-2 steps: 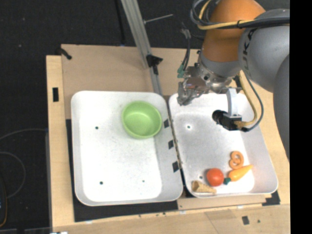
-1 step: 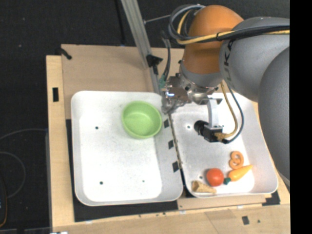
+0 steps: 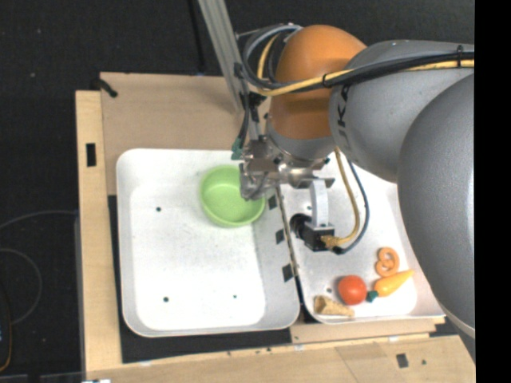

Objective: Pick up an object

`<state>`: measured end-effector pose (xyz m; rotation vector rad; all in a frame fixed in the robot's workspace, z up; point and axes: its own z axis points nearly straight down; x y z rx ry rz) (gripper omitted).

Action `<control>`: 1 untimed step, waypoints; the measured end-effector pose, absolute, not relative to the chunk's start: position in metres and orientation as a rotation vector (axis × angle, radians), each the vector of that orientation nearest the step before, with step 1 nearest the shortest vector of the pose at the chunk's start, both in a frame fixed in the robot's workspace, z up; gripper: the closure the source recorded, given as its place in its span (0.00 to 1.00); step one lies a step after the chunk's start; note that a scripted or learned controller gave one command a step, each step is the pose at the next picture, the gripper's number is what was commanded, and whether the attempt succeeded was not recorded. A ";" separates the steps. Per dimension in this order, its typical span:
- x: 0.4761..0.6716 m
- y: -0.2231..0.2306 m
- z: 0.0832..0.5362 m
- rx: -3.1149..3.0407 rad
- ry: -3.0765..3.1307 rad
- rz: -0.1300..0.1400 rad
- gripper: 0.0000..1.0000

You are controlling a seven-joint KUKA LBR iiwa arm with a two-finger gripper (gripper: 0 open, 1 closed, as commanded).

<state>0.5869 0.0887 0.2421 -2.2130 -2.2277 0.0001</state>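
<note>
The arm reaches in from the right, and its gripper (image 3: pixel 254 178) stands at the right-hand rim of a light-green round plastic bowl (image 3: pixel 226 202). This bowl is the nearest candidate for the pick. It lies in the upper right part of the left white shallow bin (image 3: pixel 152 294), close to the divide between the two bins. Whether the jaws are released or clenched cannot be told: the wrist body covers them from above.

Recommended procedure for the step in hand:
1. Place one jaw inside the bowl wall and one outside it, so that the thin rim is pinched, not the whole bowl.
2. Descend vertically. A slanted approach would probably push the light bowl across the smooth bin floor.
3. Clench fully before lifting, then raise straight up and confirm that the bowl rises with the jaws.

Item count:
- White bins on the worktop: two.
- Left bin: one green bowl.
- Right white bin (image 3: pixel 375 320), lower corner: one red round tomato-like toy (image 3: pixel 350 290), one orange carrot-shaped toy (image 3: pixel 394 282), one small orange ring-shaped piece (image 3: pixel 386 259) and one pale tan wedge-shaped piece (image 3: pixel 331 307).
</note>
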 end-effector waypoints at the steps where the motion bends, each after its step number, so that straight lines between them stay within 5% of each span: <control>1: 0.588 0.086 0.242 -2.220 -2.222 -0.002 0.00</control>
